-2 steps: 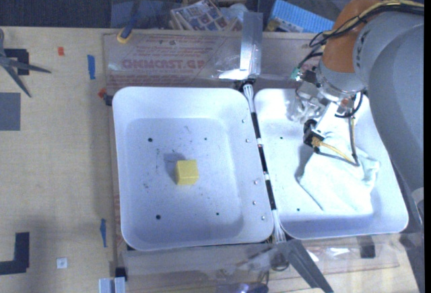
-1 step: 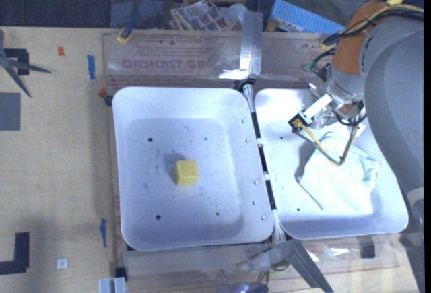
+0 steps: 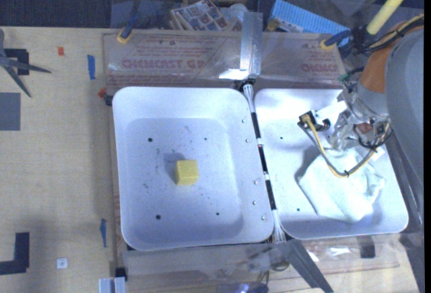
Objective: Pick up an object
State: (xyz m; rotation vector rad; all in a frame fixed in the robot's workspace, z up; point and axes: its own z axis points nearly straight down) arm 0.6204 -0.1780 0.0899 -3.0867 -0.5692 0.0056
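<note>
A small yellow block (image 3: 187, 172) lies near the middle of the left bin (image 3: 135, 110). In the right bin (image 3: 283, 110) a crumpled white, cloth-like thing (image 3: 340, 194) lies at the near right. My gripper (image 3: 342, 131) hangs over the right bin's right half, just above the far edge of that white thing. A yellow and black cable loops below it. The grey arm and its orange band (image 3: 372, 73) come in from the right. Nothing can be made out in the gripper.
A raised rim (image 3: 259, 150) divides the two bins. Clear plastic sheets (image 3: 182, 59) lie behind them, with boxes and clutter further back. Bare wooden bench (image 3: 47, 150) spreads to the left.
</note>
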